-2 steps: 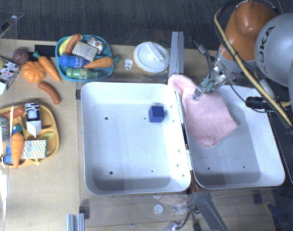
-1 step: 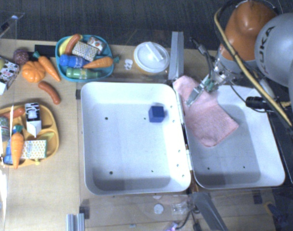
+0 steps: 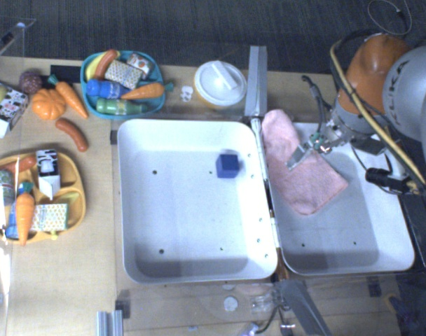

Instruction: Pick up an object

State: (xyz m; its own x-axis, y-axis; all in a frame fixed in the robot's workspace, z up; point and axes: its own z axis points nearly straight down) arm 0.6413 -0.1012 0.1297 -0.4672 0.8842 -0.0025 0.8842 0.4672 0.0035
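Risk first: pink cloth (image 3: 300,168) is soft and loose, likely to slide, bunch or slip free on a lift if only a thin fold is pinched; a hand tip pressing into fabric without closing around any would come up empty. Second risk: drag against the divider (image 3: 256,82) beside the cloth, with cloth edge lying right up to it. Hand (image 3: 307,152) low over the pink cloth, touching or just above its upper middle, tilted down toward the divider. Opening width not readable at this angle: cannot tell wide or narrow, nothing visibly held. Pink cloth spread in the right bin (image 3: 381,257), on the divider side. Blue block (image 3: 228,164) alone in the left bin (image 3: 164,257), across the divider from the cloth, well apart from the hand.
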